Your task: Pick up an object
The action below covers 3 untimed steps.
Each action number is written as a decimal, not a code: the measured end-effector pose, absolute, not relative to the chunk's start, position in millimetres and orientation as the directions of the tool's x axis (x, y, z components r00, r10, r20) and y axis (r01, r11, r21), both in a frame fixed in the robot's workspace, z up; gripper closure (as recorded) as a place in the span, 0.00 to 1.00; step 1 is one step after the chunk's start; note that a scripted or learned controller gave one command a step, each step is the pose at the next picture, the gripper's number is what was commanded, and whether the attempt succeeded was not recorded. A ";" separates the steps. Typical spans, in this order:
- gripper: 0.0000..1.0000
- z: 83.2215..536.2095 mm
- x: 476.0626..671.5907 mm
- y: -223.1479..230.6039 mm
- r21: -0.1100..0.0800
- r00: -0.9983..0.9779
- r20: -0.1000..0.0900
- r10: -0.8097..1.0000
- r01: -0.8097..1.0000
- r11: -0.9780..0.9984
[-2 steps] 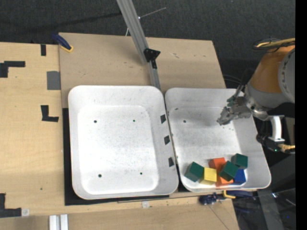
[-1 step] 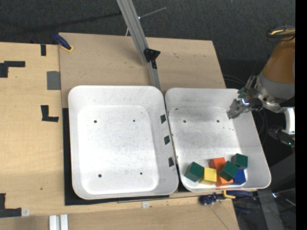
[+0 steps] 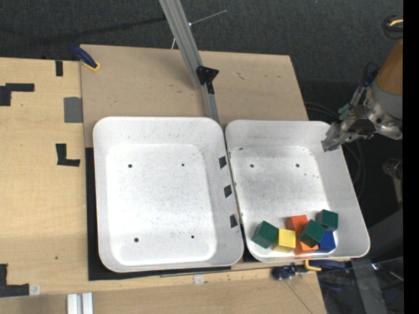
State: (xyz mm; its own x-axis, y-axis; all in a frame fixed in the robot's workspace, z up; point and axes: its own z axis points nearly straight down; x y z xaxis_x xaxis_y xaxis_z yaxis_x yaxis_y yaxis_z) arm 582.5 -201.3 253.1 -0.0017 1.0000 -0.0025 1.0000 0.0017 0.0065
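Camera view gives you 2 white bins side by side on the wooden bench point(image 3: 262, 84), the left bin point(image 3: 105, 175) and the right bin point(image 3: 340, 175) touching along their inner rims. Your gripper point(image 3: 332, 140) sits at the right bin's upper right rim, just over the edge, with the grey wrist and orange band of the arm point(image 3: 389, 90) behind it at the right side of the view. You cannot tell from here how the gripper stands, as it is small and dark against the rim, and nothing shows in its grasp. Your targets are the blocks, all huddled in the right bin's lower right corner, well apart from the gripper: a green block point(image 3: 265, 233) on the left of the cluster, a yellow block point(image 3: 286, 239) just beside it, an orange block point(image 3: 298, 224) behind that, a second green block point(image 3: 313, 233), a third green block point(image 3: 328, 219) nearest the rim, and a blue block point(image 3: 327, 242) at the front. A slanted metal bar point(image 3: 186, 38) crosses the bench above the bins.
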 end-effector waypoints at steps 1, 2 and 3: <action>1.00 278.4 583.3 -200.7 0.002 -0.002 0.000 1.000 1.000 0.002; 1.00 271.4 582.7 -142.3 0.000 -0.006 0.001 1.000 1.000 0.006; 1.00 262.7 562.2 -90.6 -0.002 -0.005 0.001 1.000 1.000 0.005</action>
State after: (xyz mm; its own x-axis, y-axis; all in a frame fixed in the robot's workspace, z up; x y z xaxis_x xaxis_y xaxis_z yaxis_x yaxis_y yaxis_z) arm 562.2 -90.6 262.7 -0.0054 1.0000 0.0014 1.0000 0.0054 -0.0024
